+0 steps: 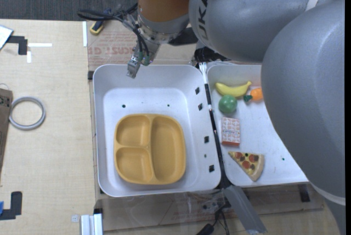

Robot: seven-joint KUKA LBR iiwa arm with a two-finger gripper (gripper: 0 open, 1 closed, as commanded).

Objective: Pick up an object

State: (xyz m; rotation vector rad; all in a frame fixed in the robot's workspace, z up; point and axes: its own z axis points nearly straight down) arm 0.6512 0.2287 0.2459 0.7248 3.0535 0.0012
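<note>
Bench top of pale wood, with a roll of tape (25,113) lying at far left. Left bin (104,135) holds a yellow divided plate (149,148). Gripper (134,68) hangs above that bin's back rim, nothing between its fingers (whether the jaws stand wide or narrow I cannot tell). Right bin (274,165) carries the candidates: banana (232,89), green ball (227,103), small box (230,131), pizza slice (248,163), all well apart from the gripper. Judged: approach step, no grasp made. Next move calls for choosing a target, centring above it, then descending.
</note>
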